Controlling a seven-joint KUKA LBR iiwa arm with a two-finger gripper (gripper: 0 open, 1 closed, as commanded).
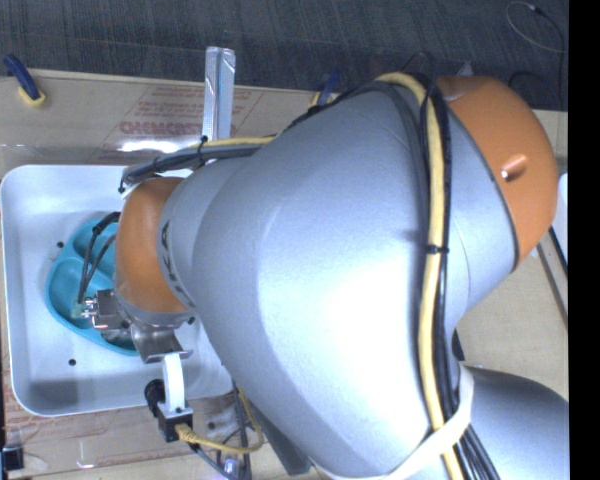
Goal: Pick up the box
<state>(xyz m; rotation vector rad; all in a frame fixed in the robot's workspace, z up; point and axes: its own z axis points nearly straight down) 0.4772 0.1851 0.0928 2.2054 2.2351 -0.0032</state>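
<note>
Arm [360,288] bulk fills the near ground, its grey shell and orange band swinging in from the right and hanging low over the left bin [25,298]. A yellow cable [435,218] runs along the shell. Below the wrist's orange ring, the gripper [145,333] points down into the bin, just above a blue object [75,278] lying on the white floor. Whether the jaws are released or clenched cannot be told; the wrist body covers them.

Box: none can be picked out for certain. The blue object looks rounded and soft, not boxlike, and the box may sit under the arm, hidden.

Risk, as a judgement: with the tool this low over the blue object, a closing grasp could take the wrong thing, or push it against the bin wall and come up with nothing.

Farther back, cardboard [150,113] with red print covers the desk behind the bin, a silvery upright post [218,93] stands on it, and a blue clamp [22,76] grips its far left corner. The right bin is almost wholly masked by the arm.
</note>
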